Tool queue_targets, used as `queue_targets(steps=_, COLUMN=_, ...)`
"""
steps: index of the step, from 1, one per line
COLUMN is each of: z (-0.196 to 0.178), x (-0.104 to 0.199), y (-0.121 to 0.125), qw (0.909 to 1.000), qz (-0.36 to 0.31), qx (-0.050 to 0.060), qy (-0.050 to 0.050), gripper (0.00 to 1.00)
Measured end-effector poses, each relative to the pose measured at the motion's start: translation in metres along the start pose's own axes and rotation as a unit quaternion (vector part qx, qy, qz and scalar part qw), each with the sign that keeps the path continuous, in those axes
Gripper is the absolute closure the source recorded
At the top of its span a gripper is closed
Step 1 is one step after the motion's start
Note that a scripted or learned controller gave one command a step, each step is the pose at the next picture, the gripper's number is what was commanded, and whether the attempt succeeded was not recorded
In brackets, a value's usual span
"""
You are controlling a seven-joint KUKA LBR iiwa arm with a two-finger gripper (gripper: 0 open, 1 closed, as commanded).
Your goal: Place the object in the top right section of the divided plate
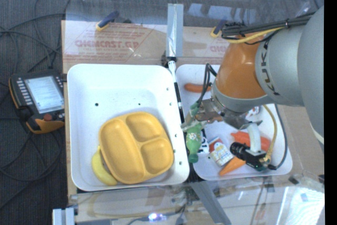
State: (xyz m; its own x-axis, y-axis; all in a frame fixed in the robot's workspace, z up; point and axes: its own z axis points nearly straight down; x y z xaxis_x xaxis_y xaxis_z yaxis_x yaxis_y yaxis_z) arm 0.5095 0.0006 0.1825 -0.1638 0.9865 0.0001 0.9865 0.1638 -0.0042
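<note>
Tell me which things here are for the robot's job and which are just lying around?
For the job:
- yellow divided plate in the left bin
- gripper over the right bin

Just lying around:
- green toy
- orange carrot
- yellow thing under the plate
- handheld screen beside the bench

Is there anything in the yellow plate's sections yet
No, all sections of the plate are bare yellow. It lies in the left bin, resting partly on a banana; the toys lie in the right bin.
</note>
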Motion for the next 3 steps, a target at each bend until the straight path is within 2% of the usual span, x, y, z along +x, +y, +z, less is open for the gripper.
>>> queue_targets(steps=1, z=-0.001, x=-0.04, y=-0.001, qw=0.9999, qz=-0.015, qx=-0.001, qy=-0.001, gripper=1.0)
queue_targets(steps=2, z=0.0, x=0.042, y=-0.008, qw=0.9875, qz=-0.157, qx=-0.001, qy=0.001, gripper=1.0)
queue_targets(steps=3, z=0.0, x=0.042, y=-0.008, qw=0.9875, qz=-0.157, qx=-0.001, qy=0.001, gripper=0.0)
